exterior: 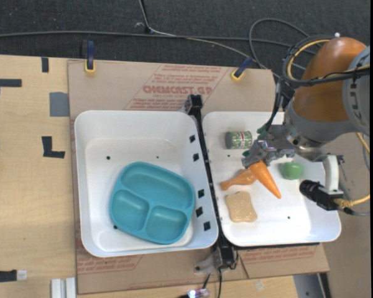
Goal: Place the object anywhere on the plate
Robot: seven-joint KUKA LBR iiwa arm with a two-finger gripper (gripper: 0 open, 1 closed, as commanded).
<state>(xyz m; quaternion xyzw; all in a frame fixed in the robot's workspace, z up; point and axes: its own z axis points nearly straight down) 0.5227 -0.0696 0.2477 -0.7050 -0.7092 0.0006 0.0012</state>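
Gripper (259,156) hangs just above the carrot (265,177), finger state impossible to tell; nothing lifted yet, and the blue plate (151,202) waits well left, bare.

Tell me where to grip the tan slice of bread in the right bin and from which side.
Grip the bread slice across its narrower width, coming straight down from above. It lies flat on the right bin floor with bare floor on both long sides; the orange carrot sits just beyond its upper end, so closing across the width probably avoids it.
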